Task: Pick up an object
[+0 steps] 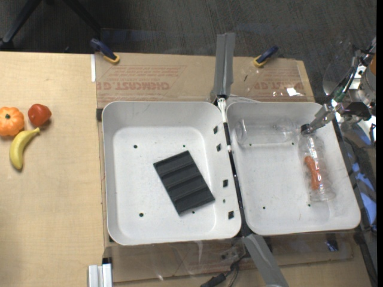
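Observation:
A black ribbed rectangular block (184, 182) lies slanted in the middle of the left bin (108, 166). In the right bin (281, 217) a clear plastic bottle (263, 134) lies on its side near the far wall. A clear packet holding something orange (314, 171) lies along the right wall. My gripper (309, 128) comes in from the right edge and hangs over the right bin's far right corner, its dark tip just above the top end of the orange packet and beside the bottle's end. Nothing is seen held in it.
On the wooden table at left sit an orange (10, 122), a red fruit (39, 115) and a banana (21, 148). Cardboard (155, 79) lies behind the bins, held by two clamps (105, 50). A grey divider (224, 64) rises between the bins.

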Controlling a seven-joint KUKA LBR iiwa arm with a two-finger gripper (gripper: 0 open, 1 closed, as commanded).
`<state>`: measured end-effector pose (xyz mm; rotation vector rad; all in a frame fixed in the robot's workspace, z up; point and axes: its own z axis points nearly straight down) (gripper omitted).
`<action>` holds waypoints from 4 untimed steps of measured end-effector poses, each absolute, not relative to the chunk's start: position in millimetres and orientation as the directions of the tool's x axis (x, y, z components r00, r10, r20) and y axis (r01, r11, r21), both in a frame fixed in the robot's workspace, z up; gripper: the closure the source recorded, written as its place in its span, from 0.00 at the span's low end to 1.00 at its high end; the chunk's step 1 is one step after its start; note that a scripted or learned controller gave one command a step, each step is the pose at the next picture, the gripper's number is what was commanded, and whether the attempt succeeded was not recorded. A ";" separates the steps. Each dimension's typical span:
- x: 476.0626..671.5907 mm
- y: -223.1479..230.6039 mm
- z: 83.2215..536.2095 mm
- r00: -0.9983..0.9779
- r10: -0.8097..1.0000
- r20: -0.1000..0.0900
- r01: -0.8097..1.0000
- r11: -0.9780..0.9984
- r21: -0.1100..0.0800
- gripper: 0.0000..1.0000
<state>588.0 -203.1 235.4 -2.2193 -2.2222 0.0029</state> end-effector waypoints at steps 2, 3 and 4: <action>561.4 -205.1 91.7 -0.120 0.993 0.000 0.993 0.120 -0.001 0.00; 561.3 -207.7 101.4 -0.115 0.993 -0.003 0.993 0.115 0.001 1.00; 590.7 -120.7 167.5 -0.106 0.994 -0.001 0.994 0.106 -0.005 1.00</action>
